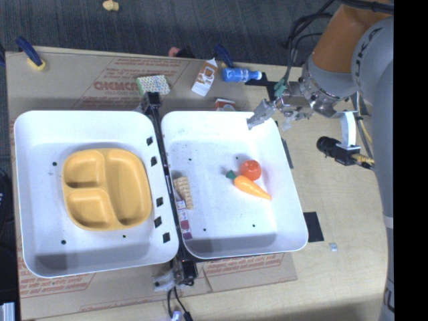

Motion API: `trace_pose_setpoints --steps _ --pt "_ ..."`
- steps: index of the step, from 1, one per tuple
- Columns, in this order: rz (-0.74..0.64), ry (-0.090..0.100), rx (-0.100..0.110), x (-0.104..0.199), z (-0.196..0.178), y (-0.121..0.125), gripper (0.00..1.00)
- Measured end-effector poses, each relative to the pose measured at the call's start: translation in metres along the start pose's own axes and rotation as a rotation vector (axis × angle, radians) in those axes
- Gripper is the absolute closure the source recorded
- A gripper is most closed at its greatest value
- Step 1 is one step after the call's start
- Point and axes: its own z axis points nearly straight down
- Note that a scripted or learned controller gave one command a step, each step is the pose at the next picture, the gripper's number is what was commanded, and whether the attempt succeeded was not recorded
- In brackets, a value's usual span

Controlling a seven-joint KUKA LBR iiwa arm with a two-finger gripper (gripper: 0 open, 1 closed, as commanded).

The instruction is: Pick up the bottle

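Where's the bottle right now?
The blue bottle lies on the bench behind the right bin, outside it, beside a small carton and left of the gripper.

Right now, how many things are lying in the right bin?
3: a tomato and a carrot touching near the middle of the right bin, and a waffle cone by its left wall. None looks hidden.

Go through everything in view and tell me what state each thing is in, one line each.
Blue bottle: on its side on the bench behind the bins, not held.
Pincer: over the right bin's back rim, holding nothing.
Yellow tray: flat in the left bin.
Carrot: lying in the right bin.
Tomato: beside the carrot.
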Motion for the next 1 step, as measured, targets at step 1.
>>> trace_pose_setpoints --steps 1 --pt "-0.006 0.000 0.002 0.0006 -0.0104 0.0004 1.00"
